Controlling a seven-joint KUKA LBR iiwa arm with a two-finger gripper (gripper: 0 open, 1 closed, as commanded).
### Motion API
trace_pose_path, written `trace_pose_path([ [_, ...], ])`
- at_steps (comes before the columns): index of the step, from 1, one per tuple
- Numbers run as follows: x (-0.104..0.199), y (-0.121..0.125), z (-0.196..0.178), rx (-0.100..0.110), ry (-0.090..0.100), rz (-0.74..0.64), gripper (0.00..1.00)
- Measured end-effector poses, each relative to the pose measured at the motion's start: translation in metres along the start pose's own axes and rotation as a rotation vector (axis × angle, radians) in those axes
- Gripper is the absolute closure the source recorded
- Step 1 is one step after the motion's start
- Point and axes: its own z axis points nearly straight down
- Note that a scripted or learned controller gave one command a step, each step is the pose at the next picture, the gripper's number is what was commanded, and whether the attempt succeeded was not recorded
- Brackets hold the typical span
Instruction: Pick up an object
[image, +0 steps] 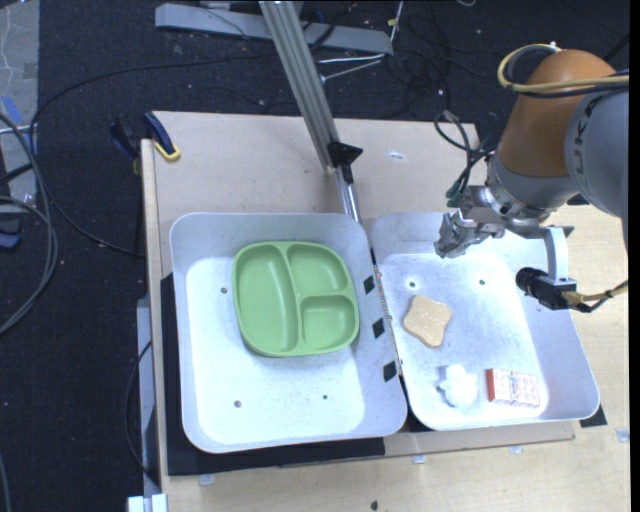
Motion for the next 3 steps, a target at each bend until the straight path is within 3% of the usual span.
trace_pose_path([
  [1, 0.000, 0.001, -0.004, 0.003, 0.001, -0.002, 1.00],
  [3, 0.106, -0.022, -0.008, 0.008, 0.001, -0.006, 1.00],
])
